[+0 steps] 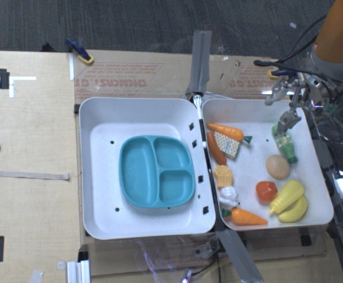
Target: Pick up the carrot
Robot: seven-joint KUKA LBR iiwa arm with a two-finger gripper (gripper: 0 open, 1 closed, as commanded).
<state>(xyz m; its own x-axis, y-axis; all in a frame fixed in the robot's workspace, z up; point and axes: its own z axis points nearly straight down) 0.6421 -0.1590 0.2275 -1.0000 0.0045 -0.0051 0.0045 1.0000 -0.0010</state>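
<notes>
Presently the task stands undone. The carrot (225,131) lies at the far left of the right bin (316,148), its tip toward the right, touching a cracker-like piece; a second carrot (248,217) rests at the near wall of the same bin. The tool (286,124) hovers at the bin's far right, over a green bottle (287,148), well apart from either carrot; whether it is released or clenched I cannot tell. Nothing is seen grasped. Approach, grip and lift all remain outstanding. The left bin (95,175) holds a teal plate (157,171).
</notes>
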